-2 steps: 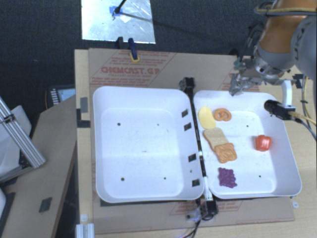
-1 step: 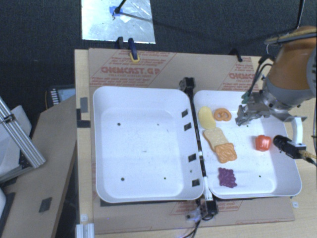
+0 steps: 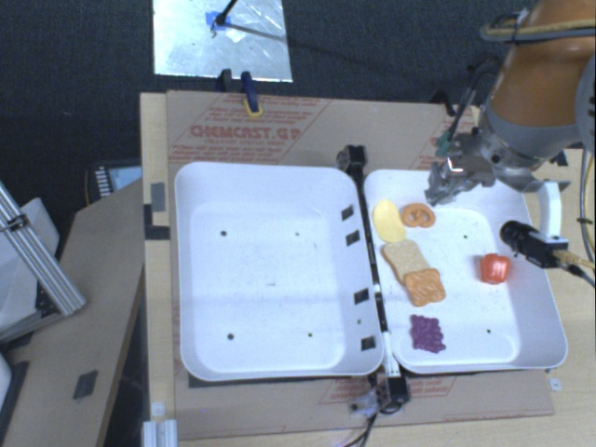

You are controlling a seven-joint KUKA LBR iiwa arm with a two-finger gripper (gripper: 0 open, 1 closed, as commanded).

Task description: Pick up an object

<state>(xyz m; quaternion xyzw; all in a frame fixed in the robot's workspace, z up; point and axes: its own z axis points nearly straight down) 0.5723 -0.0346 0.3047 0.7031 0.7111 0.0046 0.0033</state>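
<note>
White plastic, two shallow bins side by side on a cardboard sheet (image 3: 279, 119) printed with red lettering. Left bin (image 3: 200, 203) fills the centre of the frame. Right bin (image 3: 549, 343) sits at centre right and holds all the toy food items.

Contents of right bin, from top to bottom of frame:
- pale yellow rounded piece (image 3: 388, 220), near the bin's left wall;
- small orange pretzel-shaped piece (image 3: 418, 216), just beside the yellow piece on its right;
- tan bread slice (image 3: 404, 258), below the yellow piece, touching or nearly touching it;
- orange waffle-like piece (image 3: 426, 287), touching the lower end of the bread slice;
- purple grape cluster (image 3: 427, 333), lower down, apart from the others;
- red tomato-like piece (image 3: 494, 268), toward the right side, well apart from the rest.

Grey arm with orange band (image 3: 545, 59) enters from upper right of frame. Gripper (image 3: 441, 194) hangs over the upper edge of the right bin, just right of and above the pretzel piece. Nothing visible between its tips; opening width cannot be told at this angle.

Black cylindrical fitting (image 3: 526, 240) lies over the bin's right side, near the red piece. Foil-like square (image 3: 222, 26) sits at upper left of frame; blue clamp (image 3: 250, 91) below it.
</note>
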